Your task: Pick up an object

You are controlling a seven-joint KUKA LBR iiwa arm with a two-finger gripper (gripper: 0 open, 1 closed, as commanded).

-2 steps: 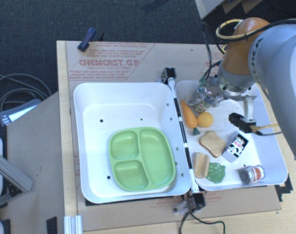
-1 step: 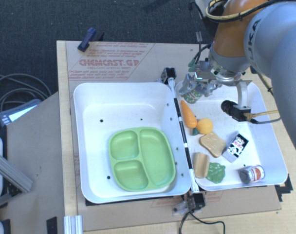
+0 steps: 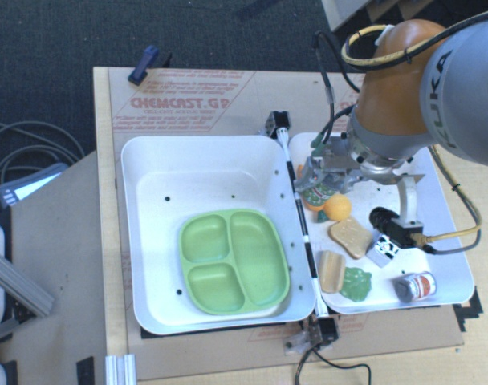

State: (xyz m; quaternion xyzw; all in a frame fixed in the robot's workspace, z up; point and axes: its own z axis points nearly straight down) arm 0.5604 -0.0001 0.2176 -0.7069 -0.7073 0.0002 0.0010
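The arm [image 3: 404, 62] reaches in from the right and the gripper [image 3: 320, 179] sits low in the right bin [image 3: 453, 263], tight against the wall it shares with the left bin [image 3: 196, 175]. This looks like the grasp attempt itself: the tool is down among the objects, not hovering over them. Directly beneath it, right by the dividing wall, lies a small greenish item [image 3: 315, 196] with a touch of red on it, which I take to be the target. The wrist covers most of it. Whether the tool is released or clenched, I cannot tell, since the wrist body hides that from above, so I won't call it a hold. Just beside the target sits an orange ball [image 3: 337, 208], and close below that a toast slice [image 3: 350, 237]. Further toward the near edge are a tan cup [image 3: 331, 271] on its side, a green lump [image 3: 356, 284] and a can [image 3: 416, 285]. The left bin holds a green divided plate [image 3: 232, 259], well apart from the action. In my judgement the next move calls for a firm close on the greenish item, then a straight lift. The bin wall on one side and the orange ball on the other leave little room to drift. The ball may get nudged or caught along with the target, and a grip this near the wall could slip off.
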